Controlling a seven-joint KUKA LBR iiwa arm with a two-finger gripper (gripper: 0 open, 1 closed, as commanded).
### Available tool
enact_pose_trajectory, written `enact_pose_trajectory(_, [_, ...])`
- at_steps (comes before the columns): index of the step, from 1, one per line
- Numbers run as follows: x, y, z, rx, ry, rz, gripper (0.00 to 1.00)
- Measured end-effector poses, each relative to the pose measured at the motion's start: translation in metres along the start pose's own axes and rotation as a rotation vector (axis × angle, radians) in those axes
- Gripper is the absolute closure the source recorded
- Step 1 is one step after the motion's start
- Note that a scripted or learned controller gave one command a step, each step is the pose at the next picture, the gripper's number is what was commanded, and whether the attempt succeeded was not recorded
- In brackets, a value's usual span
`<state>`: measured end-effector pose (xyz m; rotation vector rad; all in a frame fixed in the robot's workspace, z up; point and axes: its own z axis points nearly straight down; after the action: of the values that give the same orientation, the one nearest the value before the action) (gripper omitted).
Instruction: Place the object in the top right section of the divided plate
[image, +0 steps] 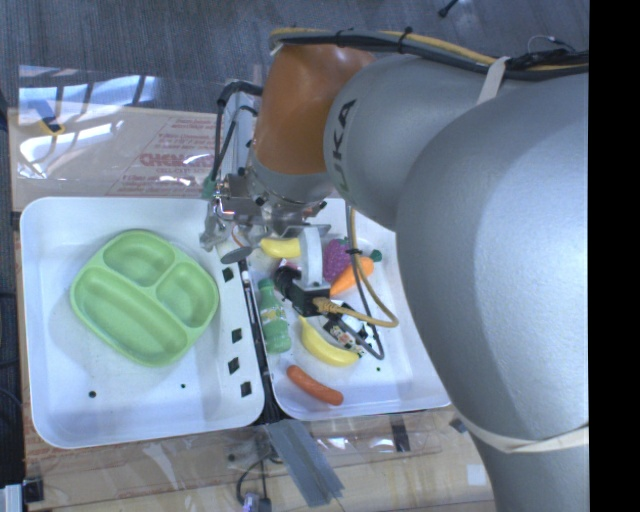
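Over the right bin (400, 388), the gripper (258, 228) is poised for picking, its state untellable; a toy such as the banana (281, 246) must be grasped for the green divided plate (145, 297).

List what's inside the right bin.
Visible: green bottle, banana, red sausage, carrot, a purple piece, a second yellow piece. The arm covers much of the right bin, so anything under it is hidden.

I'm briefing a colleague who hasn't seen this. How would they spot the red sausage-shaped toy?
Find the right-hand shallow white bin, the one holding toy food. Near its lower edge in the view, just below the yellow plastic banana, lies the red sausage-shaped toy. It is the only red piece, apart from the cluster above.
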<state>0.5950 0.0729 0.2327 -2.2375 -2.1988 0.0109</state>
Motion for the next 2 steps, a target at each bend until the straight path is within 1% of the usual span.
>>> enact_pose_trajectory(1, [-0.0016, -0.0375, 0.0059, -0.001, 0.000, -0.109, 1.00])
enact_pose_trajectory(2, [-0.0022, -0.0373, 0.0058, -0.002, 0.000, -0.108, 0.00])
